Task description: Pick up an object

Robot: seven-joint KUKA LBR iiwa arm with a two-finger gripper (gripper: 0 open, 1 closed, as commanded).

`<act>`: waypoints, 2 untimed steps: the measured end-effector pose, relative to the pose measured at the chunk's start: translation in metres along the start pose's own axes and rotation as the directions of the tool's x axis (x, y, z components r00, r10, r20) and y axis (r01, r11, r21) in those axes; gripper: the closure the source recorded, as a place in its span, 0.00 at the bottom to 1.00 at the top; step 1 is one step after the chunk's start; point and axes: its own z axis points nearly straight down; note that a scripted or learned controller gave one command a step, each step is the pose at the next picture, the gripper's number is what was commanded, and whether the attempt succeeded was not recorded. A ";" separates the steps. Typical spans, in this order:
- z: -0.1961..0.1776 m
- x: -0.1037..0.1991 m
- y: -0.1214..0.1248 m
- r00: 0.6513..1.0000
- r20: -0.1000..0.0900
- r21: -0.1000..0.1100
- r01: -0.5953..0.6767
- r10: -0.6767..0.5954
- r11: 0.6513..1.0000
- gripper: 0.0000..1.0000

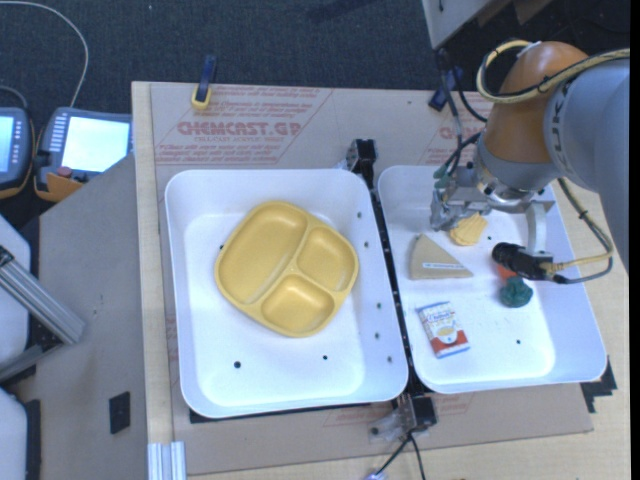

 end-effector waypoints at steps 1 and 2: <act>-0.047 -0.008 0.001 1.000 0.001 -0.004 0.000 0.000 1.000 1.00; -0.104 -0.004 0.010 1.000 0.001 -0.005 0.003 -0.003 1.000 1.00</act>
